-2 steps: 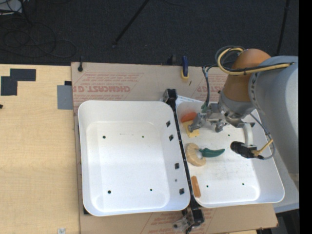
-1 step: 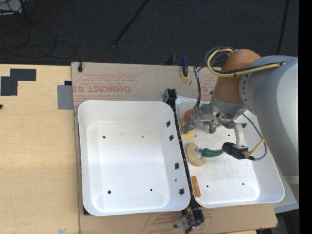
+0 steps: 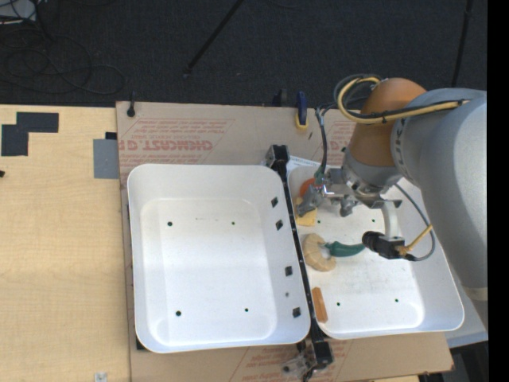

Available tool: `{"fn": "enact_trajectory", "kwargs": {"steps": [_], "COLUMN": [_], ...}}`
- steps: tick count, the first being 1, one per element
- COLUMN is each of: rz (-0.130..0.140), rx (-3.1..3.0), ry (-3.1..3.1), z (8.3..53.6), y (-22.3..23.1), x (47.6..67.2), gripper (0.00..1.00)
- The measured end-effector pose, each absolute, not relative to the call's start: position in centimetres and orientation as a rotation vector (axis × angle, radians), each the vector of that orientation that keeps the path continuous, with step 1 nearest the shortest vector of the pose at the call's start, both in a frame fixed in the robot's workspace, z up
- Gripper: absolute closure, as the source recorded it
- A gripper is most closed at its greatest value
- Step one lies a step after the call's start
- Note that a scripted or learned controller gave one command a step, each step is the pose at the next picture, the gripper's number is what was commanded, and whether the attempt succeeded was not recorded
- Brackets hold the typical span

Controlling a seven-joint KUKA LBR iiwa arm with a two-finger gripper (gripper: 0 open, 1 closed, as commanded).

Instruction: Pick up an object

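My gripper [image 3: 335, 198] hangs over the back left part of the right bin [image 3: 429, 309], below the arm's orange band [image 3: 390, 102]. Its two fingers stand apart, open, with nothing between them. Just left of it lie small yellow and orange pieces [image 3: 306, 205], close to the bin's left wall. In front of the gripper rests a tan rounded object [image 3: 318, 255], with a teal-green object [image 3: 347, 250] touching its right side. A thin orange stick [image 3: 319, 303] lies along the left wall near the front.
The left bin [image 3: 151, 213] stands beside the right one, and a black divider strip [image 3: 288, 237] runs between them. The grey arm body [image 3: 469, 189] covers the right bin's far right. A black connector with a yellow cable [image 3: 382, 244] hangs near the teal object.
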State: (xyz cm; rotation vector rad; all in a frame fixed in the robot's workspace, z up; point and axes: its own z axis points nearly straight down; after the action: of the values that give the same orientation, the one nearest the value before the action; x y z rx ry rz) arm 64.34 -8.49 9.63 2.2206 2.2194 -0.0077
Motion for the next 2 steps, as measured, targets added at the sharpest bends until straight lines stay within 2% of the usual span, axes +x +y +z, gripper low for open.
{"fn": "enact_trajectory", "kwargs": {"steps": [1,2], "rz": [-0.005,0.003], "rx": [2.221,2.223], "ry": [2.223,2.218], "z": [10.6,19.3], "y": [-8.4,-7.8], "x": [64.4,59.6], "gripper": [1.00,1.00]}}
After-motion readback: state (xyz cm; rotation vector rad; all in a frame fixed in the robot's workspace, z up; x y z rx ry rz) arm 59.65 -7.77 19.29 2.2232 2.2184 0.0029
